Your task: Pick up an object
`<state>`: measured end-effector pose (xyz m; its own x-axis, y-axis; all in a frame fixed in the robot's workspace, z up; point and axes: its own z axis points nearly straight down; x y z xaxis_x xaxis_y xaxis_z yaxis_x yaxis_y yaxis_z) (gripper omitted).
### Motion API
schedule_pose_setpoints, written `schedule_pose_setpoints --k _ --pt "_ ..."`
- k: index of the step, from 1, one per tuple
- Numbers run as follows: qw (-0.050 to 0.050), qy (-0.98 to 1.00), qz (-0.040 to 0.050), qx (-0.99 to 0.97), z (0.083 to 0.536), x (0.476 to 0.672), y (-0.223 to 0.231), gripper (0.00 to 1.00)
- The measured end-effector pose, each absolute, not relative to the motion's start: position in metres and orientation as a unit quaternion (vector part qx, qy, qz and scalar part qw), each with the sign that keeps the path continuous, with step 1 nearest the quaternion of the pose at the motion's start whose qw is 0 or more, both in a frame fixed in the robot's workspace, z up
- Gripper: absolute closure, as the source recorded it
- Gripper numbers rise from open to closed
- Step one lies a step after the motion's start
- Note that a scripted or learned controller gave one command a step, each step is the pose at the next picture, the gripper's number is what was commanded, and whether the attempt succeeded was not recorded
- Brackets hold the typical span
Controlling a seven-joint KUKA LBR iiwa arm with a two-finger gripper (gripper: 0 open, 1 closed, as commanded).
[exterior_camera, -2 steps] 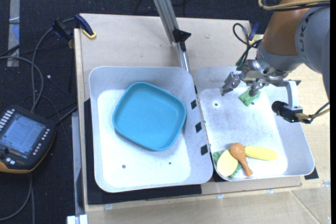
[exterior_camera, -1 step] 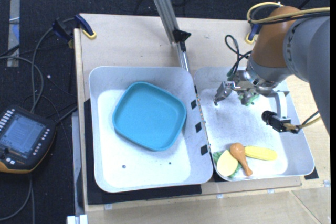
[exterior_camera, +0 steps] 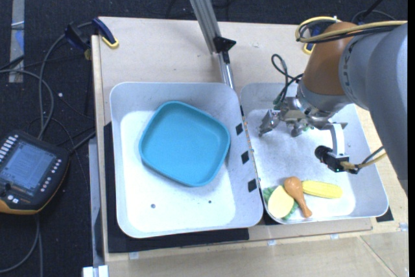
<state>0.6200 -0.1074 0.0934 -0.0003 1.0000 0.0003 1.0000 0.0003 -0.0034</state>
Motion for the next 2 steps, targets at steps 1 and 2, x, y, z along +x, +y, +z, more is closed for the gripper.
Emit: schedule_pose_setpoints --k 1,2 --pt "0.0 -0.707 -0.0001 -0.707 0.106 0.621 -0.108 1.0" --pt "-0.002 -0.707 -0.0018 -0.707 0.167 0.62 -0.103 1.0"
